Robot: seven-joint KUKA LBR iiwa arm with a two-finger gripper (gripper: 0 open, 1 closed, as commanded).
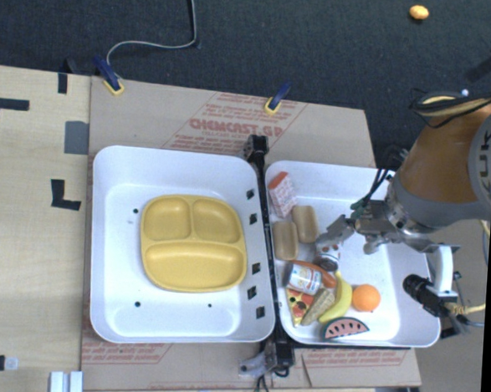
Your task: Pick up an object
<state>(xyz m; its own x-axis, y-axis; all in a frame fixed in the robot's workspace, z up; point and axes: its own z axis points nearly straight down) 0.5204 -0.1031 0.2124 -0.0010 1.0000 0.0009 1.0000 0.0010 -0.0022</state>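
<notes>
A view from above and at a slant shows a bench (pixel 26 217) bearing two shallow white bins side by side. The left bin (pixel 116 182) holds a yellow divided plate (pixel 194 242). The right bin (pixel 404 319) holds a heap of toy food along its left side: a small red carton (pixel 280 192), two tan bread-like pieces (pixel 295 230), a can (pixel 304 278), a banana (pixel 334 299), an orange (pixel 366 298) and a watermelon slice (pixel 343 328).

The grey and orange arm (pixel 444 167) reaches in from the right, and its gripper (pixel 336 237) hangs over the right bin, just beside the bread pieces and above the can. Whether the fingers are spread or pressed together cannot be told from here (they are small and blurred); nothing is seen between them.

The likeliest target appears to be the can or the bread nearby. The can lies on its side, its long axis running roughly left to right. The banana's long axis runs diagonally, from upper right to lower left.

The risk, as a judgement: the items crowd and touch one another, so descending fingers may land on a neighbour, push the can so it rolls, or close on two things at once.
</notes>
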